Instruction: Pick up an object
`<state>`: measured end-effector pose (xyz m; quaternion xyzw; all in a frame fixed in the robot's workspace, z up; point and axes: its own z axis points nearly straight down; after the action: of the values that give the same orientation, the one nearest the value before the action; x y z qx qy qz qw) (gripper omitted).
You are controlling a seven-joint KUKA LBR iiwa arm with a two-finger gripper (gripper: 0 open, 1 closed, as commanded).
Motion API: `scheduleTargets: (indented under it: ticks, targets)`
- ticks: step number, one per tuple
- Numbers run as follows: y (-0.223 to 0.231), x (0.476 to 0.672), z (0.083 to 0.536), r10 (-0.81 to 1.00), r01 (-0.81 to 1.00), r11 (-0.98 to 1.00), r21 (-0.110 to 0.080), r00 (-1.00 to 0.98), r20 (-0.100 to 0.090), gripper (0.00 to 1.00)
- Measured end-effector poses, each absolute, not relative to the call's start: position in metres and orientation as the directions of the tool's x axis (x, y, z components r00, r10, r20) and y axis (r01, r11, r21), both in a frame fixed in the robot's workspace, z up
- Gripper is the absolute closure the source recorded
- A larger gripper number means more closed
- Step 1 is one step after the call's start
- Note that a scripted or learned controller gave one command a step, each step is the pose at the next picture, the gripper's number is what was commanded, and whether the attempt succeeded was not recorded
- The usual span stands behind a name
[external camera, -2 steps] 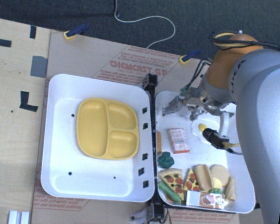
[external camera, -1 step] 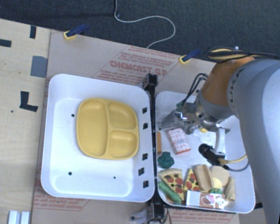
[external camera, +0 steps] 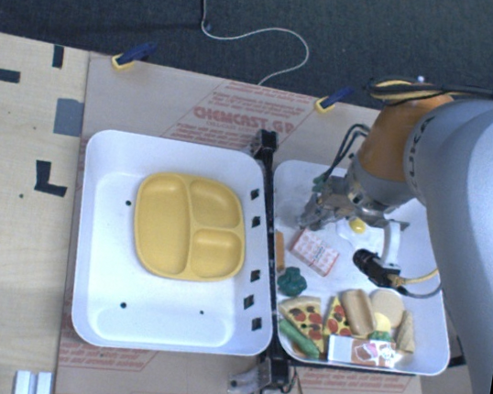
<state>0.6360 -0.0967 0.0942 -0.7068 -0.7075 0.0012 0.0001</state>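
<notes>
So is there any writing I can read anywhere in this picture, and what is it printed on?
"CHEMCAST GP", red, upside down, on the brown board under the bins; smaller red print around it is too blurred to read.
Pink packet in the right bin: red marks, unreadable.
White card at that bin's near edge: print too small to read.

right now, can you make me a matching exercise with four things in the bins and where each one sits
Things:
1. yellow divided plate
2. gripper
3. toy pizza slice
4. pink patterned packet

Places:
A. front edge of the right bin
B. middle of the right bin, just in front of the gripper
C. left bin
D. back of the right bin, near the divider

Pairs: 1-C, 2-D, 3-A, 4-B
</notes>
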Motion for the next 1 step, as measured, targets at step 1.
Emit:
scheduleTargets:
  ticks: [1]
  targets:
    - [-0.0446,0.5878,0.1901,1.0,1.0,0.005,0.004,-0.005,0.003,1.0]
